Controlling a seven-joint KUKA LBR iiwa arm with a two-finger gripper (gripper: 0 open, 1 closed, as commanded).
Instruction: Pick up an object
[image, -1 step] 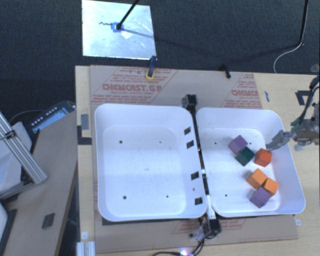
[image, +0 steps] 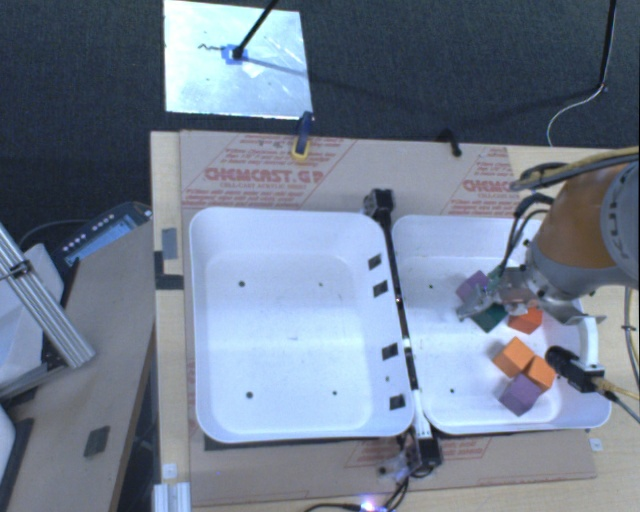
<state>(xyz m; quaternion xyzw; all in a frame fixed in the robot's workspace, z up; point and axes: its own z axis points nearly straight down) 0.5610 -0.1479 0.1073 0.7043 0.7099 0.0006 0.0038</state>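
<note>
Blocks are gathered in the right bin (image: 440, 400), where the end effector (image: 497, 297) is lowered among a purple block (image: 472, 288), a green block (image: 489, 319) and an orange-red block (image: 526, 321); whether anything is gripped cannot be told, so the pick is judged unconfirmed

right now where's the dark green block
In the camera view, the dark green block lies in the right bin, just below the purple block and left of a red-orange block, right by the gripper.
</note>
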